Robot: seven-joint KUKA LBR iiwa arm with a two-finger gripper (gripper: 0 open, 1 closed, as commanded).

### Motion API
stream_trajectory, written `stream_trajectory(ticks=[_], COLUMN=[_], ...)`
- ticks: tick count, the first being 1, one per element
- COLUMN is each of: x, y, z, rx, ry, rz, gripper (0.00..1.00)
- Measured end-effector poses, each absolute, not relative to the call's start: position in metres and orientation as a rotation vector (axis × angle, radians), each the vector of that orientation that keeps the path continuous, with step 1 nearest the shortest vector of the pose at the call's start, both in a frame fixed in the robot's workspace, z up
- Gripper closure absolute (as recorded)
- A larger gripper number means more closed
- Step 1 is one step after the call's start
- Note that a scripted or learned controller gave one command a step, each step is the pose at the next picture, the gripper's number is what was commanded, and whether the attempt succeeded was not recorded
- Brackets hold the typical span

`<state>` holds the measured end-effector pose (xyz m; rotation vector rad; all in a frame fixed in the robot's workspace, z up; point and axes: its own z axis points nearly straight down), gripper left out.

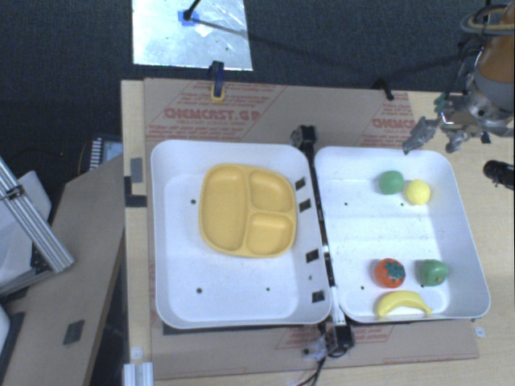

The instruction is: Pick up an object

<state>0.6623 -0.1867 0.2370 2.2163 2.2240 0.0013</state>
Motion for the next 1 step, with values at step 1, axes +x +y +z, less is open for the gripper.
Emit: stream_trajectory(ticks=[1], x=[0.6639], y=[-0.1886], z=[0.1746], rx=[2.221], ry=[2.225], rz=[-0.002], gripper=[0.00])
